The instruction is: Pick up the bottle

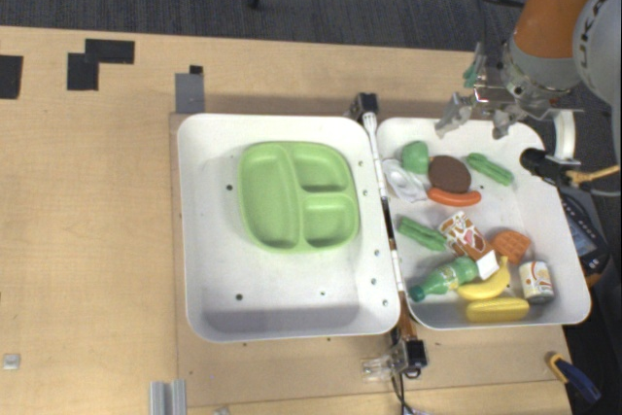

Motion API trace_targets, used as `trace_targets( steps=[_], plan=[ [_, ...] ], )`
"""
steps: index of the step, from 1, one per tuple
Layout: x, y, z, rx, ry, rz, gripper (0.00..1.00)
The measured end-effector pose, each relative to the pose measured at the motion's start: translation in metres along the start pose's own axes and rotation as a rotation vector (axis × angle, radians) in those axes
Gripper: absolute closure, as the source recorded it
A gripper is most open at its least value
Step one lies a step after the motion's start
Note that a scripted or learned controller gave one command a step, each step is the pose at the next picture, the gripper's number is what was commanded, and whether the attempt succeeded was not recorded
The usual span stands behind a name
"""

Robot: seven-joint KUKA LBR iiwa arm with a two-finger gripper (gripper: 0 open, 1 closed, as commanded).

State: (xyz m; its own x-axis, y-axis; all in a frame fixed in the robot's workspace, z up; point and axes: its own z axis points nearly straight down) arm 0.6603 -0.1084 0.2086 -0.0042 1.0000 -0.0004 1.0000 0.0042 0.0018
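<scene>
The green bottle (443, 279) lies on its side near the front left corner of the right bin (573, 296), its neck pointing left, with a yellow banana (486, 286) against its right end. My gripper (477, 121) hangs over the back edge of the right bin, far behind the bottle. Its two fingers stand apart, open, with nothing between them.
The right bin also holds a brown patty (449, 172), an orange sausage (455, 197), green vegetables (489, 168), a snack packet (465, 233), a small can (535, 280) and a yellow piece (498, 309). A green divided plate (296, 194) lies in the left bin (214, 306).
</scene>
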Motion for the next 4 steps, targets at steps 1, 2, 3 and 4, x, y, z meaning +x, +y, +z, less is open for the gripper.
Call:
trace_targets(
  steps=[1, 2, 3, 4],
  plan=[
    [0.033, -0.029, 0.024, 0.002, 0.001, 0.218, 0.0],
    [0.078, -0.061, 0.024, 0.003, 0.001, 0.343, 0.0],
    [0.057, -0.128, 0.006, 0.001, 0.001, 0.378, 0.0],
    [0.093, -0.054, 0.024, 0.001, 0.001, 0.342, 0.0]
  ],
)
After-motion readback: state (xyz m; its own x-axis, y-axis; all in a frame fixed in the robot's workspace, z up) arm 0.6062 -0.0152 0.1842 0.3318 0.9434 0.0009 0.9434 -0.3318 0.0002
